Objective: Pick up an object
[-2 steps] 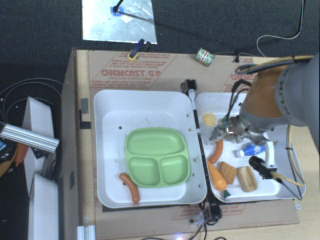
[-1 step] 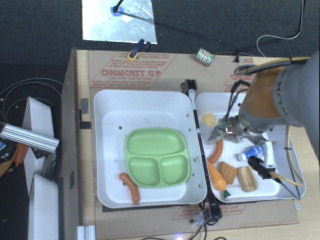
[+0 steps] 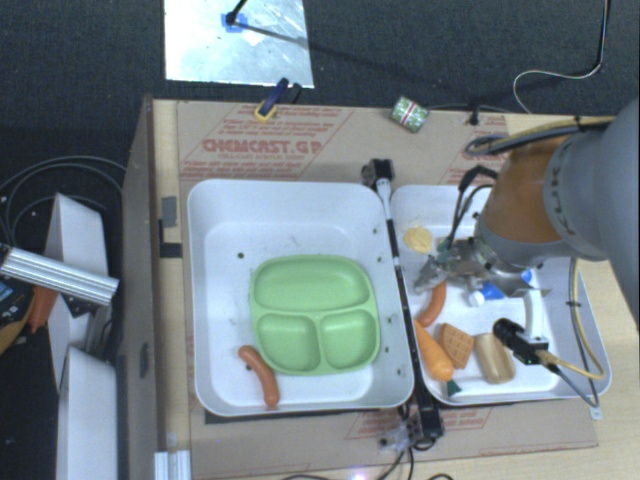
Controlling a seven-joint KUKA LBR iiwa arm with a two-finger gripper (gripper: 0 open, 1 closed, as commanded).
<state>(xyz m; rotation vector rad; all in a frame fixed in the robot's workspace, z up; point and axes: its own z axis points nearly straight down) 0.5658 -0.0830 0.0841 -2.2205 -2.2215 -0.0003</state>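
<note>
My gripper [image 3: 440, 271] is down in the right bin [image 3: 560, 393], near its left wall. Directly under it lies a small orange-red sausage [image 3: 432, 308], whose upper end reaches the gripper's tip. A pale yellow slice [image 3: 418, 239] sits just behind the gripper. A blue and white item [image 3: 487, 293] lies to its right, partly hidden by the wrist. Along the bin's front lie an orange carrot [image 3: 434, 354], a brown square cracker [image 3: 457, 342] and a tan bread roll [image 3: 494, 359].
The left bin [image 3: 215, 268] holds a green divided plate [image 3: 315, 311] and an orange sausage [image 3: 260, 374] at its front left. A black divider clip [image 3: 379, 174] marks the ridge between the bins. A small green can [image 3: 409, 113] lies on the cardboard behind.
</note>
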